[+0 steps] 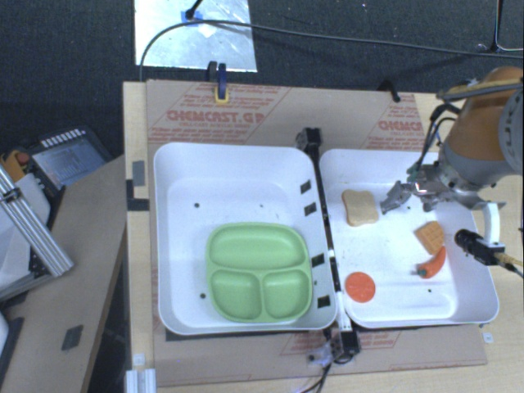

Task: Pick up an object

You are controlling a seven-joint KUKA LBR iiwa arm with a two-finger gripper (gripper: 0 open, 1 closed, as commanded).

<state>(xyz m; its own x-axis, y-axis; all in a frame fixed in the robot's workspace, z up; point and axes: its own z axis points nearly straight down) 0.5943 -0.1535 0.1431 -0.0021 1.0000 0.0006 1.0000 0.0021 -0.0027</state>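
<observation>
Objects for picking lie in the right bin [471, 305]: a pale bread slice [360, 207], a tan cracker [429, 236], an orange carrot [433, 264] and a red-orange round slice [359, 286]. The fingers [399, 196] hang over the upper middle of that bin, just right of the bread slice; they look grey and spread a little, but whether they are apart or together cannot be told at this size. Nothing shows between them. The bread slice sits just beside them toward the divider, apart from the other pieces. The cracker lies lower and to the right, with the carrot just below it, tilted, its green end pointing down-left. The round slice rests near the bin's front-left corner, well apart from the cracker and carrot.

Behind the fingers the wrist leads up to the orange band [485, 133] at the right edge, with cables looping beside it. Left of the divider, the left bin [176, 219] holds a green divided plate [259, 271] with three compartments, set toward the front. Both bins stand on a brown cardboard sheet [246, 113] laid over the table [90, 244], and a yellow clamp [221, 84] grips the sheet's far edge.
</observation>
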